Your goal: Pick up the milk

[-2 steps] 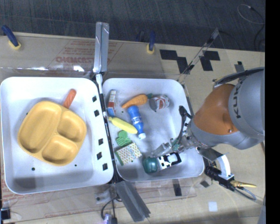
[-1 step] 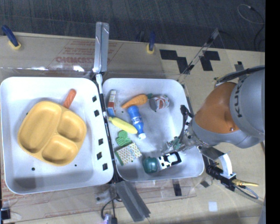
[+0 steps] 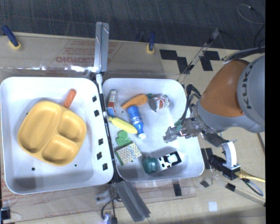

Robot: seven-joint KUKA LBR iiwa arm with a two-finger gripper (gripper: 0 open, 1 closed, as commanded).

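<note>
The gripper is hovering in the right bin, grip unreadable; the black-and-white milk carton is lying just below, touching a teal cup. It should be descending squarely over the carton.

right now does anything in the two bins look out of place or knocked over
Mostly a loose jumble. The milk carton, with its black-and-white cow pattern, lies tipped on its side at the near edge of the right bin, against a teal object. In the left bin the yellow divided tray sits askew.
</note>
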